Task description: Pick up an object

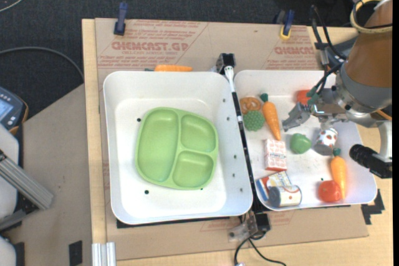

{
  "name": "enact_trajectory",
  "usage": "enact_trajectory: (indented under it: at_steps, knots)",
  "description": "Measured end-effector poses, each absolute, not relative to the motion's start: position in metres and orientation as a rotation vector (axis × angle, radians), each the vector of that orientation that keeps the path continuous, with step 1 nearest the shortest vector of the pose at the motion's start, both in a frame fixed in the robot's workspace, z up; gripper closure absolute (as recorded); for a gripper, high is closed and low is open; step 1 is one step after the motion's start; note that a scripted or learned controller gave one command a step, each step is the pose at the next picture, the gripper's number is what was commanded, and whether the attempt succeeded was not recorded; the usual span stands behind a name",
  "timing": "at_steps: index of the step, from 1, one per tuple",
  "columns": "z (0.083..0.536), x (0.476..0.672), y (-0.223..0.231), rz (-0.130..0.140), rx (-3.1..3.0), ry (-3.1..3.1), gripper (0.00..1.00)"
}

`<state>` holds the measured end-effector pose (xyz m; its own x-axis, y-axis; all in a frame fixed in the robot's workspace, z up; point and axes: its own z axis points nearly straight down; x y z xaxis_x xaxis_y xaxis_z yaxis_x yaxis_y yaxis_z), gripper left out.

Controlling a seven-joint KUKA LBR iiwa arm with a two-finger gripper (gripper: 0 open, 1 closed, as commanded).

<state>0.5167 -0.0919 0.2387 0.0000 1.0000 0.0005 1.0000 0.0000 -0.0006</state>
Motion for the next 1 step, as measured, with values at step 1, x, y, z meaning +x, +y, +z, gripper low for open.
enact_trajectory:
  at_steps: [1]
  knots:
    - [0.2453, 0.4776, -0.0621, 0.002, -2.215, -2.220, 0.00]
